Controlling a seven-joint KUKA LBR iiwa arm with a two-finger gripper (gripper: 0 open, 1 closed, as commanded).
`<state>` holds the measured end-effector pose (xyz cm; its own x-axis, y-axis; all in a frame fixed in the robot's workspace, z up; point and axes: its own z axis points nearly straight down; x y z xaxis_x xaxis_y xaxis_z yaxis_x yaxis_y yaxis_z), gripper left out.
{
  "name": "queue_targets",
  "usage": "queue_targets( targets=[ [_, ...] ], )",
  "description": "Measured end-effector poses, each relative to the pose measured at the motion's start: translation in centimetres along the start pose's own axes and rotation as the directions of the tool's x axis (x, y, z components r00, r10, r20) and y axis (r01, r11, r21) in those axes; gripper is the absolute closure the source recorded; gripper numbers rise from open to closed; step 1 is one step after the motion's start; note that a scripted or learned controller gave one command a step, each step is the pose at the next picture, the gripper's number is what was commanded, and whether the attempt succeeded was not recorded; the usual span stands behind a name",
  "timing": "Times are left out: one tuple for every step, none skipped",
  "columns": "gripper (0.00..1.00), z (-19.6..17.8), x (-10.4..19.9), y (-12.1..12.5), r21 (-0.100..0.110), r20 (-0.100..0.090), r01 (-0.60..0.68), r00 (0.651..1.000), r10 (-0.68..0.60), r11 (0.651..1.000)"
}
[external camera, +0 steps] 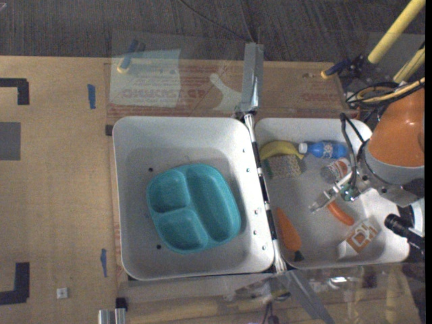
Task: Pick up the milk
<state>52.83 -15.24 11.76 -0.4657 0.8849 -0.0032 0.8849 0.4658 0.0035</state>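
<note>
Milk [361, 237] lies in the right bin [312, 258], in its near right corner, close to the front wall. It looks like a small carton resting on its side, with its long axis on a diagonal from the near left up toward the far right. Which end is the top cannot be made out. It is white with a bold orange pattern on the upward face, and a plain white flap or side shows at its near left end.

The pincer [332, 198] hangs over the middle of the same bin, so the carton sits nearer the camera and to the right of it, close by but apart. An orange stick-like item [341, 214] lies between the two. Whether the pincer is released or clenched cannot be told, and nothing is visibly grasped.

Farther back in that bin are a banana [279, 148] and a bottle with a blue label [325, 149], and a carrot [289, 230] lies by the left wall. The left bin [135, 147] holds a teal divided plate [194, 208]. Both bins rest on the bench [54, 201].
</note>
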Motion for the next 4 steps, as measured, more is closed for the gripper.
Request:
queue_targets(
  targets=[
    [0.0,-6.8,5.1,4.2,0.001,-0.001,-0.083,0.997,0.083,0.997],
    [0.0,-1.2,-6.0,5.7,0.003,0.0,-0.095,0.995,0.095,0.995],
    [0.0,-1.5,-8.9,1.4,0.002,-0.001,-0.041,0.999,0.041,0.999],
    [1.0,-2.8,-9.1,1.5,-0.005,0.008,-0.041,0.999,0.041,0.999]
  ],
)
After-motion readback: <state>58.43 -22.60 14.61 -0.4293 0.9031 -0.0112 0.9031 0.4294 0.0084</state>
